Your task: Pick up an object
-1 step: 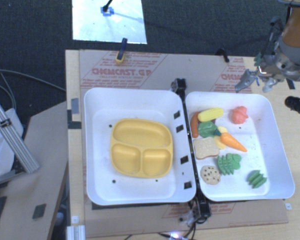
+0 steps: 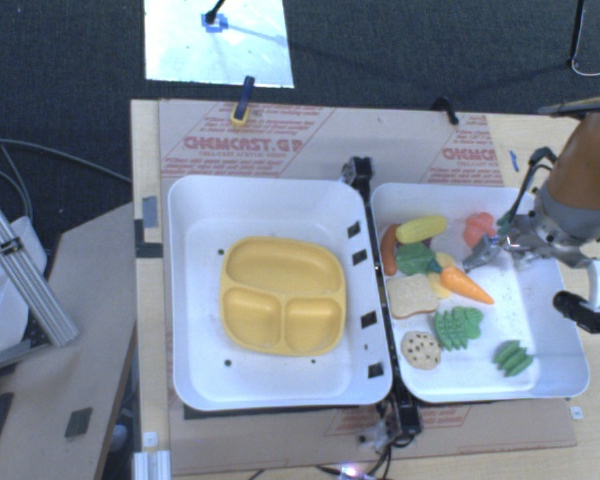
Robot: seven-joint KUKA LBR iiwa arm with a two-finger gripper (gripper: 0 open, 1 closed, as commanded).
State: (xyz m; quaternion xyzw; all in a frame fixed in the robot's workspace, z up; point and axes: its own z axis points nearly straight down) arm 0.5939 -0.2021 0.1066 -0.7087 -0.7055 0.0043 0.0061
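Presently, the right bin [image 2: 570,368] holds a cluster of toy foods, placed here relative to the carrot [image 2: 466,285], an orange cone lying on its side with a yellow stub at its blunt end. Left of it lies a slice of bread [image 2: 412,295]; above that sit a dark green leafy piece [image 2: 416,259] and a yellow corn cob [image 2: 421,229]. Below the carrot are a light green leaf [image 2: 457,326], a speckled cookie [image 2: 420,349] and a green pea pod [image 2: 514,357]; a red piece [image 2: 479,228] sits above it. The gripper [image 2: 485,255] hangs just above and right of the carrot, metal fingers pointing left, wrist tilted, orange band behind. Whether the jaws are wide or narrow cannot be told; nothing is seen between them. The left bin [image 2: 195,268] bears a yellow sectioned plate [image 2: 283,295]. The board [image 2: 310,133] beneath reads "CHEMCAST GP" in red.
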